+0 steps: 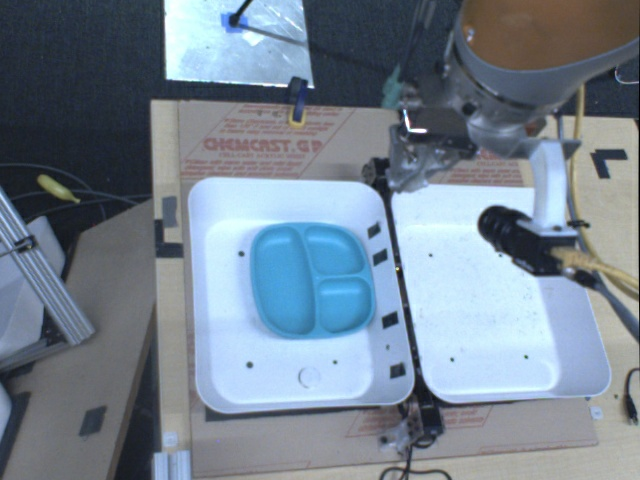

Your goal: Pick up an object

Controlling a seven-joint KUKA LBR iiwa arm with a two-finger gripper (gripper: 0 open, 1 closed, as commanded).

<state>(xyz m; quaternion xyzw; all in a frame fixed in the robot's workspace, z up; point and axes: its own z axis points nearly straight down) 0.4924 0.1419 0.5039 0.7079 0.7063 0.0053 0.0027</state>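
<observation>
Bench surface of tan board point(270, 143) carries two shallow white plastic bins side by side. The left bin point(215, 268) holds a light blue plastic plate with three compartments point(310, 278), lying flat near the bin's middle, its two smaller sections toward the right and the large one on the left. The right bin point(500, 368) has a speckled white floor. Above the far edge where the two bins meet hangs the grey arm's two-finger gripper point(412, 168), well apart from the blue plate; whether it is spread or pressed together I cannot tell, since the metal parts blur together there. A black cylindrical fitting point(512, 233) on a white bracket juts over the right bin.
</observation>
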